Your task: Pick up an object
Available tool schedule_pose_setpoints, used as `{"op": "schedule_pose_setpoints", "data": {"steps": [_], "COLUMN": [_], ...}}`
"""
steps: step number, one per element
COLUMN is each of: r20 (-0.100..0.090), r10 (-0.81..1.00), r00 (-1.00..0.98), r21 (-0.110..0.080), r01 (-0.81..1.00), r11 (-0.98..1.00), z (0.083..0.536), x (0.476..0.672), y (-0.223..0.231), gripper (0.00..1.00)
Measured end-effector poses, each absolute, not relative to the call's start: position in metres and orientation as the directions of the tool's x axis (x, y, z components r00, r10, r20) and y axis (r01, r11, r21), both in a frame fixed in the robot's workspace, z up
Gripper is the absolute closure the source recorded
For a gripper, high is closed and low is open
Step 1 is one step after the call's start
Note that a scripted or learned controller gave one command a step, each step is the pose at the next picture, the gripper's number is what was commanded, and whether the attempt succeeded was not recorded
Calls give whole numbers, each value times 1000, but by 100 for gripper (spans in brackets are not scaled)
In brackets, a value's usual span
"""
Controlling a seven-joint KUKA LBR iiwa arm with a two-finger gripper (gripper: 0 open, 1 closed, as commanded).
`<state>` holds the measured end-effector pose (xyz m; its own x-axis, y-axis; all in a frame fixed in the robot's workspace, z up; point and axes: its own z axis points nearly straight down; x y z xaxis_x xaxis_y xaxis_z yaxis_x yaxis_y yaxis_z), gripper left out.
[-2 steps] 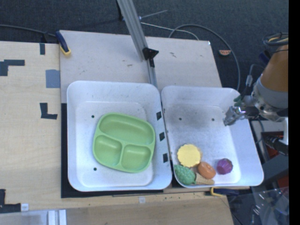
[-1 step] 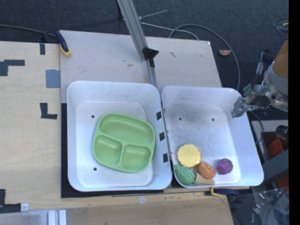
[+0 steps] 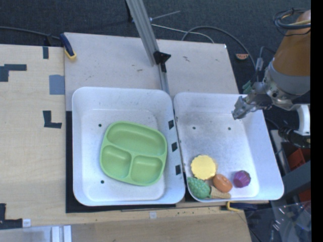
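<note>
Gripper (image 3: 238,112): over the right bin's far right corner, just inside the rim, tilted down and to the left. Fingers read as one dark blur; cannot tell how they stand. Nothing visibly between them.
Arm (image 3: 292,54): comes in from the right edge, orange band above a grey wrist, cables looped at the top.
Right bin (image 3: 262,135): white, shallow, floor speckled dark. Objects bunched at the near edge, well apart from the gripper.
Yellow piece (image 3: 203,166): round, scalloped edge, near-left part of the right bin.
Green piece (image 3: 200,187): knobbly, in the near-left corner, touching the yellow piece's near side.
Orange piece (image 3: 222,182): rounded, just right of the green piece, near side of the yellow one. A pale tan sliver lies under its near edge; too small to identify.
Purple piece (image 3: 241,178): small, round, just right of the orange piece, a narrow gap between them.
Left bin (image 3: 81,135): white, beside the right bin, rims touching at the middle.
Tray (image 3: 133,153): pale green, three compartments, flat in the middle of the left bin, turned slightly.
Pole (image 3: 144,21): grey metal bar, slants from the far edge down to the seam between the bins, black clamp partway.
Bench (image 3: 30,135): light wood to the left, dark tape marks on it.
Clip (image 3: 67,46): blue and yellow, far left on the board behind the bins.
</note>
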<state>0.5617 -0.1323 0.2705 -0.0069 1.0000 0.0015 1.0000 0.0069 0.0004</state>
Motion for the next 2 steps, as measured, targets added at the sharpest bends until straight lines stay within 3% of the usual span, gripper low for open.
{"op": "schedule_pose_setpoints", "data": {"steps": [2], "r20": [1], "r10": [1000], "r00": [-7], "r21": [-3], "r01": [1000], "r11": [7], "z": [252], "x": [601], "y": [-30], "gripper": [100]}}
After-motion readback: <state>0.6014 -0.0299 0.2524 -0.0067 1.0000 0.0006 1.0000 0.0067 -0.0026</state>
